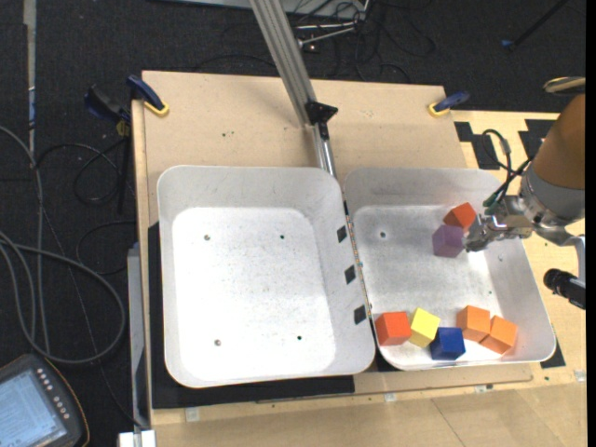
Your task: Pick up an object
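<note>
Purple block: in the right bin, upper middle of its floor, just left of the gripper; touching or nearly touching the gripper tip, contact not discernible.
Orange block by gripper: just above and right of the purple block, close against it and against the gripper.
Gripper: low over the right bin, reaching in from the right; spread or pressed together impossible to tell; nothing visibly between the fingers.
Arm: grey wrist with orange band above, at the right edge.
Front row, right bin: red-orange block, yellow block, blue block, two orange blocks touching each other.
Left bin: white, speckled floor, beside the right bin.
Counter: tan board, clamps at the far corners.
Writing: none legible on blocks, bins or counter.
Handheld screen: lower left on the floor, text too small to read.
</note>
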